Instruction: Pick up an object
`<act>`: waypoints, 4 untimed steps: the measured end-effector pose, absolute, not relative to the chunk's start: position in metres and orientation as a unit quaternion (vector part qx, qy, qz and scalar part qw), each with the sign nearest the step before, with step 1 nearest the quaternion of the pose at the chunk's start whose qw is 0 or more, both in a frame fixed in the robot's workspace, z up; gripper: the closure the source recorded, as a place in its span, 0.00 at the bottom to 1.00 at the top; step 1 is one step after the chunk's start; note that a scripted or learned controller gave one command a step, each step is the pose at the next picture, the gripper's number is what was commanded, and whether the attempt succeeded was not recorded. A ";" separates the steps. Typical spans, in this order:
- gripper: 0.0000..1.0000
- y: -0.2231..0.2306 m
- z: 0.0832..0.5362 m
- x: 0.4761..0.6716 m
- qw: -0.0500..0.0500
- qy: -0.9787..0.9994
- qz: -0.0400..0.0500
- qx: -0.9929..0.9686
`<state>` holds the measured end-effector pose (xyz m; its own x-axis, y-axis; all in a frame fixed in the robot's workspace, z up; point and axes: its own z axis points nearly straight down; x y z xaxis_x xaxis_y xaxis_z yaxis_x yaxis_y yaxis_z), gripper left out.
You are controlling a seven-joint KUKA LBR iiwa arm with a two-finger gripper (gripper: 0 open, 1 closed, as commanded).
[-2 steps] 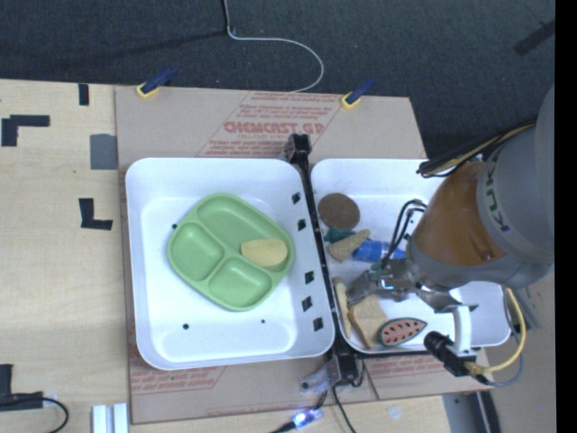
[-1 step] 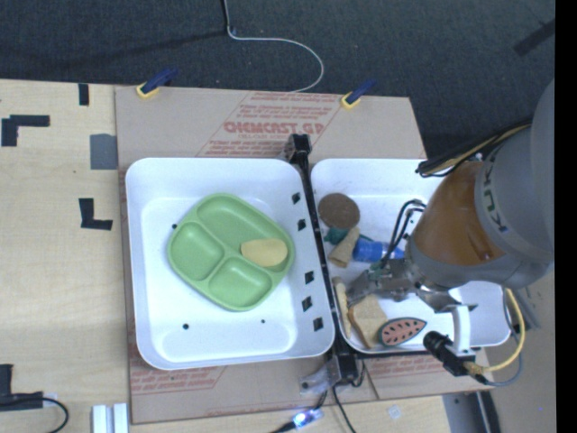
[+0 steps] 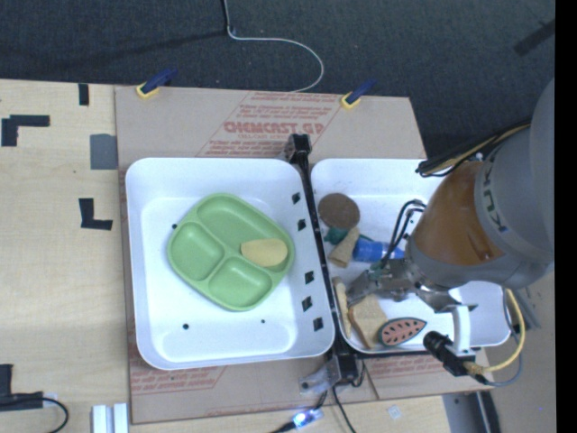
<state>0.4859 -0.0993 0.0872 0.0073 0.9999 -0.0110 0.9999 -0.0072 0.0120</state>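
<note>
Claw (image 3: 371,285) is down in the cluttered right white bin (image 3: 379,174), can't tell its state; tan wedge-shaped block (image 3: 365,317) just below it looks like the target.

Bulky grey robot arm (image 3: 532,197), rounded casing. Broad orange band (image 3: 455,224) above wrist. Thin black cables (image 3: 406,219) looped beside it; grey metal gripper (image 3: 383,284) below.

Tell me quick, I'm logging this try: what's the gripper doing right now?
Gripper: down in the right bin among the objects; whether it grips anything cannot be told.
</note>
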 end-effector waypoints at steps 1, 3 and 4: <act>0.00 -0.099 0.087 0.486 0.008 0.705 0.000 0.710; 0.00 -0.099 0.087 0.486 0.008 0.705 0.000 0.710; 0.00 -0.059 0.190 0.485 0.003 0.709 0.003 0.705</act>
<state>0.4854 -0.0589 0.1899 -0.0056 1.0000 0.0008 1.0000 0.0055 0.0079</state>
